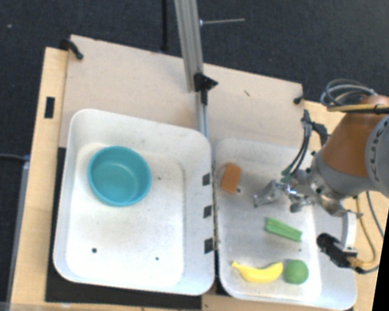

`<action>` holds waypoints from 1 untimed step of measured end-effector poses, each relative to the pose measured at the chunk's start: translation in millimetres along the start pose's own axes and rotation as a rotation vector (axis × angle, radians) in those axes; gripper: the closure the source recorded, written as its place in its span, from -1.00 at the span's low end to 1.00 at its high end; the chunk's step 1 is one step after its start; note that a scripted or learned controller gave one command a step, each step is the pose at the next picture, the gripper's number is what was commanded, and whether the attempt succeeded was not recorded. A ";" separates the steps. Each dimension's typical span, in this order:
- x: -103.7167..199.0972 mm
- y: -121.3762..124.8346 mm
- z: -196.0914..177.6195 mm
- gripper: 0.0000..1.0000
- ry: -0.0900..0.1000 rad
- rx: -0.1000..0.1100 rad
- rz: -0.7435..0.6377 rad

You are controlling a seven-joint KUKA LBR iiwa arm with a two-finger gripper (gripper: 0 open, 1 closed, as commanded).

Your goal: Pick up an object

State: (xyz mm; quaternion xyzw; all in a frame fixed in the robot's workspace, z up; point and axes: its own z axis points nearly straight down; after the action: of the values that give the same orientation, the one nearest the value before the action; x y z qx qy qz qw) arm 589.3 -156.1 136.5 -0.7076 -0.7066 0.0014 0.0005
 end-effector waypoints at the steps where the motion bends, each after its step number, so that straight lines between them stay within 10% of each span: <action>1: -1.4 1.8 -14.1 1.00 -0.001 -0.008 0.005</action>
State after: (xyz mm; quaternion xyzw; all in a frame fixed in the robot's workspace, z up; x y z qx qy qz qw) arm 591.1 -157.5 150.6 -0.7093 -0.7049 -0.0009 -0.0025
